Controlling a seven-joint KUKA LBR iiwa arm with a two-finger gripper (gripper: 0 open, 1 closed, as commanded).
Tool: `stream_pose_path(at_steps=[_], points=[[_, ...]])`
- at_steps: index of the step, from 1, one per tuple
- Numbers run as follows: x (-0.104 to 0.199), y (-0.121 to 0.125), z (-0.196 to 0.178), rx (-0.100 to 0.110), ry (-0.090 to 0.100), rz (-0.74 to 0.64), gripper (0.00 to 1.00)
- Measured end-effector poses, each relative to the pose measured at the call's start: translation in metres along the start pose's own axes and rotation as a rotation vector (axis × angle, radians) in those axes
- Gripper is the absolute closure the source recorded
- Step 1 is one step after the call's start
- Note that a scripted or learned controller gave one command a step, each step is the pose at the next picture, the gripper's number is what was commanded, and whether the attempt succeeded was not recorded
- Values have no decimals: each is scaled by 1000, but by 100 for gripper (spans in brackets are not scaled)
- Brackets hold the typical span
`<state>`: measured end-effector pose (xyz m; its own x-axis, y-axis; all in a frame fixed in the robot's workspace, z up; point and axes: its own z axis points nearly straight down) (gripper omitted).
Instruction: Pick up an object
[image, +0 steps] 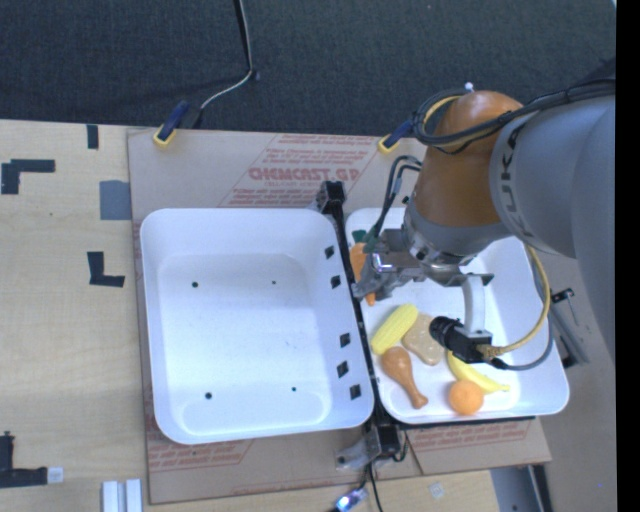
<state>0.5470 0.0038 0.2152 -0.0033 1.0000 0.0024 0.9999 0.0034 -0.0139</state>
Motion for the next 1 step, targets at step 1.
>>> stream_pose_path(at_steps=[1], points=[[72, 0, -47, -15, 0, -5, 100]])
